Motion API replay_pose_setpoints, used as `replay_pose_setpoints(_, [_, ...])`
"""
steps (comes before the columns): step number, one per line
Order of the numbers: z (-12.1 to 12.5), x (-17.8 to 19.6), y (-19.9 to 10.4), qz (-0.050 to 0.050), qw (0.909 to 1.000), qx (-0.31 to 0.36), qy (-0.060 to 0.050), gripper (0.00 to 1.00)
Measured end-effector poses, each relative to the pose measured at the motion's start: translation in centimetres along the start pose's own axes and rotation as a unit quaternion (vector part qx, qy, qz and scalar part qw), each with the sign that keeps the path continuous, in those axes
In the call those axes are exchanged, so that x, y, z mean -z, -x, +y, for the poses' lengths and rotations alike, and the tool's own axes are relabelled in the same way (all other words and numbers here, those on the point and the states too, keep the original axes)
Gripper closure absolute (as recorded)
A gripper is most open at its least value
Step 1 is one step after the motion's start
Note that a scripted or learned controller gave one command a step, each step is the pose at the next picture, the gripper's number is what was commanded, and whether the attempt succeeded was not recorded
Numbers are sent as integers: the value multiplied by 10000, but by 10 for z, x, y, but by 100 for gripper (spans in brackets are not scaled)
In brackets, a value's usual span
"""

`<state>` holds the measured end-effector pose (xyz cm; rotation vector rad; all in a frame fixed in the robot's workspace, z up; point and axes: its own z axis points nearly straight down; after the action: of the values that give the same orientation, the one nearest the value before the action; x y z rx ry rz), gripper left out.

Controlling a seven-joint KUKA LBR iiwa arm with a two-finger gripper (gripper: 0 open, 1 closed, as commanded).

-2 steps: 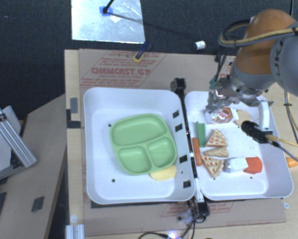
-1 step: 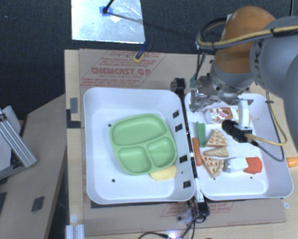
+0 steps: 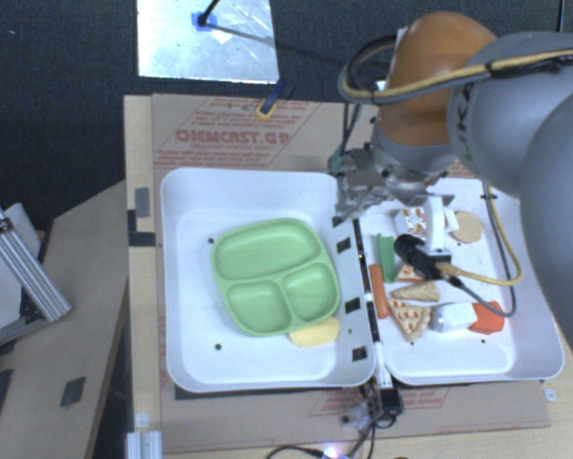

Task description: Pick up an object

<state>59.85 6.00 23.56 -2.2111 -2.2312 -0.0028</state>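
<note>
My gripper hangs low over the far end of the divider between the two bins, under the orange wrist band. Just right of it, in the right bin, lie a green stick, an orange stick, two toast-like wedges, a red-and-white packet, a round tan biscuit and an orange-red piece. Nothing shows between the gripper and these things. The arm hides the far right part of that bin.
The left bin holds a green divided plate with a pale yellow piece at its near edge. A white piece lies beside the packet. Cardboard lies under both bins; a shiny sheet sits beyond.
</note>
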Motion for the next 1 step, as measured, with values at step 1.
replay_pose_setpoints(1, [-16, -2, -52, 2, 10000, 5, -8, 100])
